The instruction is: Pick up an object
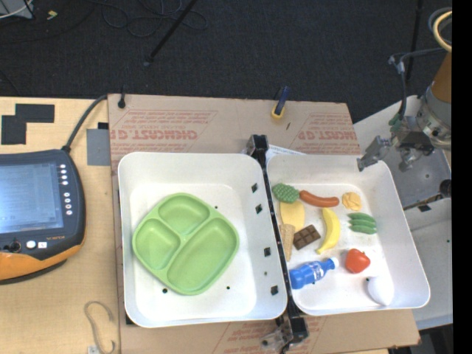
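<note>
- White plastic makes up both bins: the left bin (140,286) holds a green divided plate (186,243), and the right bin (402,220) holds all the small toy food I could pick from.
- My pincer (392,147) hangs at the upper right of the frame, just over the top right corner of the right bin, with the orange band of my arm (442,80) above it at the frame edge.
- Whether my pincer is apart or together I cannot tell; it is small and dark against the bench, and nothing visible sits in it.
- Everything worth picking lies down and to the left of my pincer, toward the middle of the frame.
- Nearest, I judge, are the small yellow piece (352,200) and the green pea pods (362,223), near the bin's right wall.
- Next comes the sausage (319,198), its long axis running almost left to right across the frame.
- A banana (331,228) lies below it, long axis close to top to bottom, slightly curved.
- Farther down sit the red tomato (357,260), the blue bottle (312,273) lying slantwise, and a white lump (380,291) in the lower right corner.
- Brown cardboard (184,127) under the bins carries red printing, upside down from here; I cannot make out the word with certainty.
- At the left edge of the frame rests a control tablet (37,201); its screen text is too small to read.
</note>
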